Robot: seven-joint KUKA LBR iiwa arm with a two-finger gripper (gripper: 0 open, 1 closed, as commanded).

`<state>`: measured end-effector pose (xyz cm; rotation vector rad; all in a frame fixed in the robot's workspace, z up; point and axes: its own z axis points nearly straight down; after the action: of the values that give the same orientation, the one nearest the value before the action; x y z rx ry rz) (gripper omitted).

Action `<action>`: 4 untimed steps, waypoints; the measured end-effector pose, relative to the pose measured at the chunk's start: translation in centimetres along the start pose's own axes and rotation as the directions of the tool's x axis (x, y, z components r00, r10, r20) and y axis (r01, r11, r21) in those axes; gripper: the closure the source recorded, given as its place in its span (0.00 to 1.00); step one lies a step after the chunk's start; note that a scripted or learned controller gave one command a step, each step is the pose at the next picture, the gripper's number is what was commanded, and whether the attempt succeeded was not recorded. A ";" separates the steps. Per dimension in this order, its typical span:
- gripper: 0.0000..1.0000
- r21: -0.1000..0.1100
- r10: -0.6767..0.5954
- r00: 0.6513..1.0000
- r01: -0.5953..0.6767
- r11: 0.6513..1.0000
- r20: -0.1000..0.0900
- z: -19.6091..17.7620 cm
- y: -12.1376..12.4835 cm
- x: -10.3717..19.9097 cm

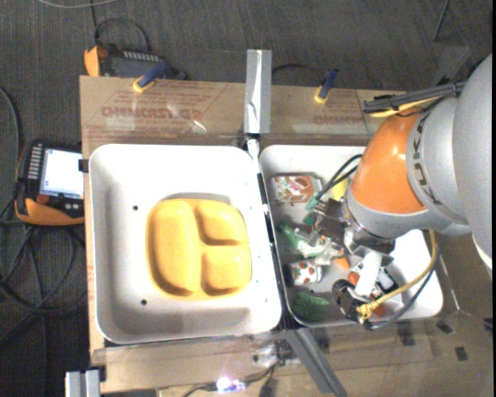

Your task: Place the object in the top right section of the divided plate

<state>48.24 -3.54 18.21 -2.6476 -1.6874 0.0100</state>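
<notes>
Yellow plastic, moulded into a rounded square divided plate (200,247), sits in the middle of the left white bin (116,304). Its top right section, the small pocket nearest the ridge between the two bins, holds nothing.

Taking that plate as the landmark: the grey arm with its orange band (388,180) hangs over the right white bin (426,300), well to the plate's right. The two-finger gripper (347,251) is buried under the wrist housing and a tangle of cables, so whether it is spread, pressed together or pinching anything cannot be told from this view.

Small items lie in the right bin between the plate and the wrist: a red-and-white printed packet (293,188) level with the plate's upper edge, a green piece (291,236) level with the plate's middle, a small red-and-white piece (304,273) below that, and a green leafy piece (311,304) near the bin's lower edge. Which of these is the task's object cannot be settled; none is seen between fingers.

The relation that matters: the target pocket lies to the left of the gripper, across the bin ridge, roughly level with it or slightly higher in view. The green piece nearest the gripper appears to run on a slant, upper left to lower right, though it is too small to be sure.
</notes>
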 end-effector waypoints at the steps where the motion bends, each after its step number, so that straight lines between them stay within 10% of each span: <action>1: 1.00 0.001 -0.031 1.000 0.031 1.000 0.000 -2.4 -2.1 4.4; 2: 1.00 -0.004 -0.231 0.973 0.231 0.973 0.002 -19.8 -4.0 8.8; 3: 1.00 0.003 -0.386 0.922 0.386 0.922 0.000 -3.8 -5.5 11.4; 4: 1.00 -0.003 -0.314 0.949 0.314 0.949 0.002 -17.7 -3.2 6.8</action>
<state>48.38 4.03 35.94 -2.3476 -2.0886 0.0092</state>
